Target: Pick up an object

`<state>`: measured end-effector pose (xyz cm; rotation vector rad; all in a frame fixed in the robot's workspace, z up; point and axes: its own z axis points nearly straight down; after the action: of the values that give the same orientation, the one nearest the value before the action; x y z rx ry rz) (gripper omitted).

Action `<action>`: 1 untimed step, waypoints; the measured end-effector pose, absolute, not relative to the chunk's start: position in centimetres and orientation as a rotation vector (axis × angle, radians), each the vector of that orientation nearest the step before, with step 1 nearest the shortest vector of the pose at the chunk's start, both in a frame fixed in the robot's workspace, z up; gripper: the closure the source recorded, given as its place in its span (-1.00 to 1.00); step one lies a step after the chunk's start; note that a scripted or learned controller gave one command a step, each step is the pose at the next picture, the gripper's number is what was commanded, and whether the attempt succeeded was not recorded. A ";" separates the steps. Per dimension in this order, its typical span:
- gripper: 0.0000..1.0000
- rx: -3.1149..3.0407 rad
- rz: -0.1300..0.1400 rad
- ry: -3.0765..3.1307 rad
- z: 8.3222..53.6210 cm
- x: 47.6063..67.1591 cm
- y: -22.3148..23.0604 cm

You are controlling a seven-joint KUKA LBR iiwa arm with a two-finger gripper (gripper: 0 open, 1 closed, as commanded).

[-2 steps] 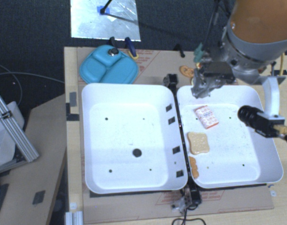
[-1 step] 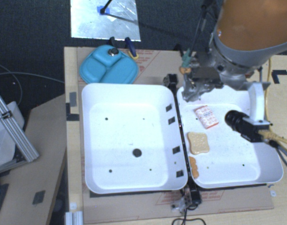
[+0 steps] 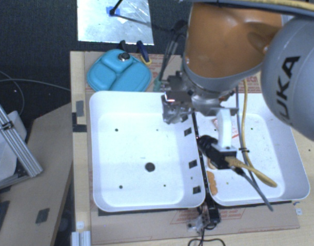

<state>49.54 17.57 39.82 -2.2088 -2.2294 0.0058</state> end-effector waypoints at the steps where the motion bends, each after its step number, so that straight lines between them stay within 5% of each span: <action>1: 1.00 -2.211 -0.007 -2.235 41.4 49.7 17.2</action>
<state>49.66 17.25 41.38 -2.2111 -2.2346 -0.0071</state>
